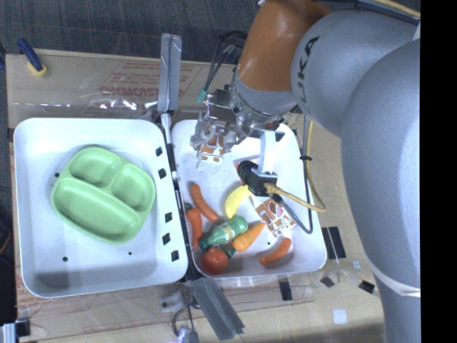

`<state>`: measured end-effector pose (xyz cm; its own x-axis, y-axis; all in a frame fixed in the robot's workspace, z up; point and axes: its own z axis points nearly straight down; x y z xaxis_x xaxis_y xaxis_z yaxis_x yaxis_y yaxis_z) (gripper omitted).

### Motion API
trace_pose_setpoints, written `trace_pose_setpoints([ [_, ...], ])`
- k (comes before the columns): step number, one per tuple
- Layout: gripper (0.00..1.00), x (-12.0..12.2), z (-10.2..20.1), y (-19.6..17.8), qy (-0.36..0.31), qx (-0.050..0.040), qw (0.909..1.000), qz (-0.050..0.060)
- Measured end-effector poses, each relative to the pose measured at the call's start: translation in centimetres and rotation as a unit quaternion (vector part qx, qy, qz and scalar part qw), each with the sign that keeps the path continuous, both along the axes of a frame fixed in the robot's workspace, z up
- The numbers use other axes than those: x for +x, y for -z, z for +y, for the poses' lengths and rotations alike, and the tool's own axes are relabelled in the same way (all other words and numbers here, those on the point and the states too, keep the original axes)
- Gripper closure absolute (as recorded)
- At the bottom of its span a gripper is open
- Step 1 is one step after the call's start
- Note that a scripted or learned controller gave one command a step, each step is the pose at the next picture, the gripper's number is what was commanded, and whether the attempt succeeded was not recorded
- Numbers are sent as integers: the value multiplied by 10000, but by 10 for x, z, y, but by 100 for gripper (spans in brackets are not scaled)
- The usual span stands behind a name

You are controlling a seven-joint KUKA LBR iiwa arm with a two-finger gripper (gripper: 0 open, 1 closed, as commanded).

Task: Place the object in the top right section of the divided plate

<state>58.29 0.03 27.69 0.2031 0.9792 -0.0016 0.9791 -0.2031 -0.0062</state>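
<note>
Arm's bulk is covering the right bin's (311, 259) upper right corner. Gripper (211, 143) is hanging over that bin's upper left, fingers pinching a small orange-and-white carton (210, 153); its print is unreadable. "KUKA" is showing partly on the arm. Green divided plate (104, 193) is sitting in the left bin (32, 263).

A green divided plate (103, 202) is lying flat and tilted askew in the left bin, two small sections toward its upper right, one long section below. A small orange-and-white carton (210, 151) is sitting upright under the tool (212, 138) in the right bin.
</note>
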Motion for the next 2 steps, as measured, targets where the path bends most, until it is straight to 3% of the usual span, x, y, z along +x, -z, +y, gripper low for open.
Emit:
trace_pose_setpoints([
  [1,100,-16,90,75,682,-11,9977,8],
  [2,0,-15,90,75,689,-9,9976,-1],
])
